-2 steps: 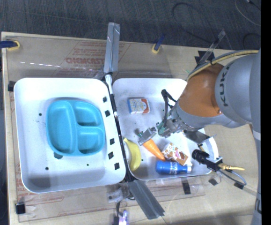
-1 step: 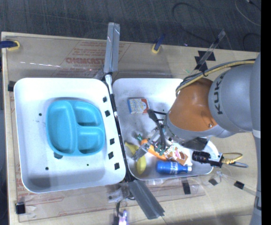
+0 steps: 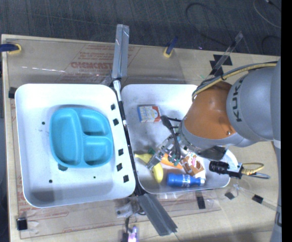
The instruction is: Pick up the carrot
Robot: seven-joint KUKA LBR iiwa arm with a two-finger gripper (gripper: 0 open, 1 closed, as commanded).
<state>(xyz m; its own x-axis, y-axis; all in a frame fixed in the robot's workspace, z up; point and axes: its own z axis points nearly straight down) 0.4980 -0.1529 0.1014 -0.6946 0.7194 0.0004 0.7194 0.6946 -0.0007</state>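
One carrot [image 3: 167, 160] lies slantwise, lower-left to upper-right; tool's [image 3: 172, 146] grip state unclear.

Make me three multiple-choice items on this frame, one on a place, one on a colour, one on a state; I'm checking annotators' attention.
1. Which bin holds the carrot?
A. the left bin
B. the right bin
C. neither, it lies on the bench

2. What colour is the divided tray?
A. red
B. light blue
C. black

3. Where does the pincer stand?
A. low among the items in the right bin
B. over the tray in the left bin
C. outside both bins

Key: 1 B, the orange carrot lies in the right bin's clutter. 2 B, the tray is plainly light blue. 3 A, the arm reaches down into the right bin's items.
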